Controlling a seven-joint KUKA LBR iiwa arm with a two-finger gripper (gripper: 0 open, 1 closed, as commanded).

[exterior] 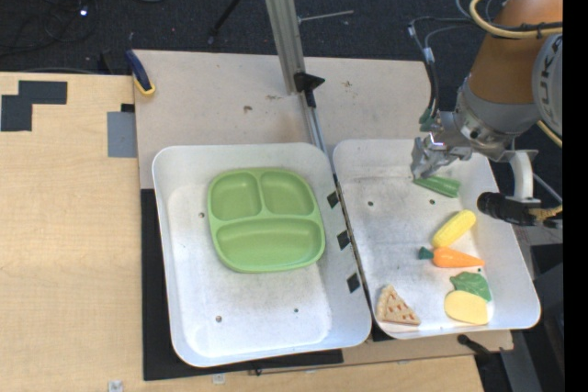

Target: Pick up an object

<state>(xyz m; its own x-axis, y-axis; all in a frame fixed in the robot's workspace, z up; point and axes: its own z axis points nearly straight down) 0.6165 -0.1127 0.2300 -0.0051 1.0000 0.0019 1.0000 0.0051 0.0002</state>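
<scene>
Bench (230,96): pale board that bears two shallow white bins side by side.
Left bin (184,308): white, scuffed grey on its floor; its right rim touches the right bin.
Green plate (265,220): three compartments, lies flat in the upper middle of the left bin, well apart from the arm.
Right bin (386,225): white, holds all the loose toy food.
Arm (514,60): grey with an orange band, reaches in over the upper right corner of the right bin.
Gripper (428,162): metal, points down over the upper part of the right bin, its tips just above the green stick; whether the fingers are apart or closed cannot be told, and nothing is seen between them.
Green stick (437,185): flat, slanted, lies on the floor of the right bin just below the gripper tips; contact cannot be told.
Corn cob (455,229): yellow, tilted, below and right of the green stick.
Carrot (454,258): orange with a dark green stub at its left end, just below the corn cob.
Lemon piece (468,308): yellow with a green leaf on top, near the lower right corner of the right bin.
Waffle wedge (397,307): tan, triangular, at the lower left of the right bin.
Metal post (281,23): upright aluminium bar behind the bins.
</scene>
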